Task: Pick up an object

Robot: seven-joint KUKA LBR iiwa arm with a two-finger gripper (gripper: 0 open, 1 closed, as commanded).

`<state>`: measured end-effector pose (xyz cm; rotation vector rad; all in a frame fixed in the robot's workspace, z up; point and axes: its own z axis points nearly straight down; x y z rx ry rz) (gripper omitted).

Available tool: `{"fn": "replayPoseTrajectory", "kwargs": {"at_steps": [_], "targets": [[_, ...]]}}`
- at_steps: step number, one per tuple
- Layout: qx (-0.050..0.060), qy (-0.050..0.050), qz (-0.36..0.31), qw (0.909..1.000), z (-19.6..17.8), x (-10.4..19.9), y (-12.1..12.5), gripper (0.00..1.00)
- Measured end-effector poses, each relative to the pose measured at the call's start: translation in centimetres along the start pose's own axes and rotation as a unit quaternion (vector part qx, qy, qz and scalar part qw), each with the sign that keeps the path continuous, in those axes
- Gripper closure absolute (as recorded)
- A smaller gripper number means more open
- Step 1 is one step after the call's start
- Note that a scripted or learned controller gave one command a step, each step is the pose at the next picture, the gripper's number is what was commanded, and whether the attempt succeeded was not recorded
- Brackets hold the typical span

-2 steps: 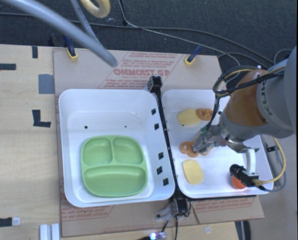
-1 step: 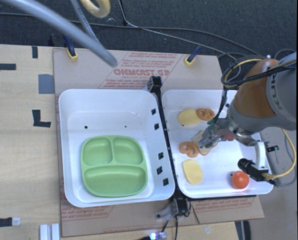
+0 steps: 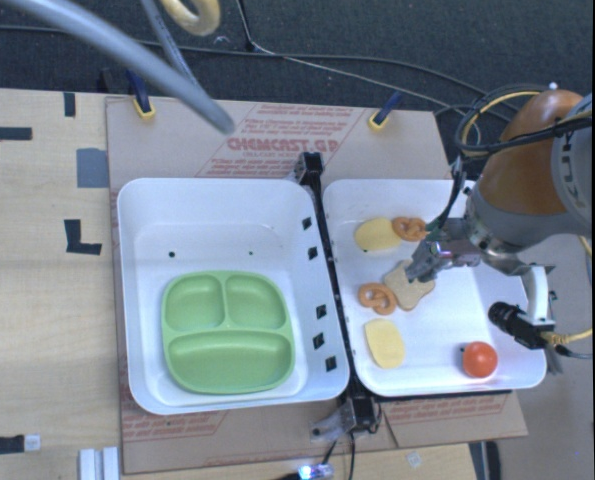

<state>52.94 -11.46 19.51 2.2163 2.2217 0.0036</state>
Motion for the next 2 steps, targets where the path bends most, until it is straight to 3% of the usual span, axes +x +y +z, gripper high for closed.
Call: {"fn": "replayPoseTrajectory", "kwargs": {"at_steps": [1, 2], "targets": [[0.001, 0.0, 0.0, 1.0, -3.0, 0.0, 0.1, 1.0], [0.002, 0.001, -0.002, 1.0, -3.7, 5.8, -1.2, 1.0]]}}
